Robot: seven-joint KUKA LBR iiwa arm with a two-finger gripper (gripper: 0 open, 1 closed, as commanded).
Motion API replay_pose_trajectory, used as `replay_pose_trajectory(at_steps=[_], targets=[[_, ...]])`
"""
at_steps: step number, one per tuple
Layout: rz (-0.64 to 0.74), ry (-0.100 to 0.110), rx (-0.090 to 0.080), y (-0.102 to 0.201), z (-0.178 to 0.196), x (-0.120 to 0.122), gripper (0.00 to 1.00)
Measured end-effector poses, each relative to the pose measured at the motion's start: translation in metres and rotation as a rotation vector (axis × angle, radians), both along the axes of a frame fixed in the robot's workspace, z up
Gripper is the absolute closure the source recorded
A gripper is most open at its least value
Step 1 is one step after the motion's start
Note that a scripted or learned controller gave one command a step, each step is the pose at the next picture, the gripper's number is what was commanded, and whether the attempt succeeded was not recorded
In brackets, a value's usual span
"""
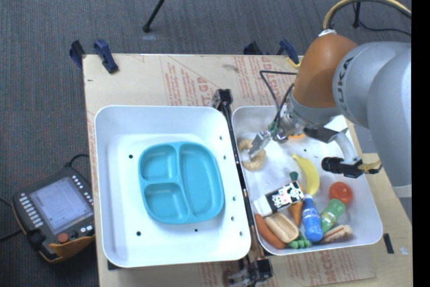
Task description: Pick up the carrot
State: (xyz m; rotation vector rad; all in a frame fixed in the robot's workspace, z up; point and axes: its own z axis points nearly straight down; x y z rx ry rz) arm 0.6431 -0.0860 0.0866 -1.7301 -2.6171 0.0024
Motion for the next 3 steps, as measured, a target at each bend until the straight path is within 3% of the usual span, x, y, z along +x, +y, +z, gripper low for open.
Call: replay_pose_trajectory(at_steps=[1,2,3], targets=[[0.143,-0.004,0.0,-0.074,0.002,-0.023,0.0],[-0.028,-0.005,-0.001,-0.032,0.001,-0.139,0.0],[0.014,-0.006,0.0,0.049,0.102,-0.088,0.0]])
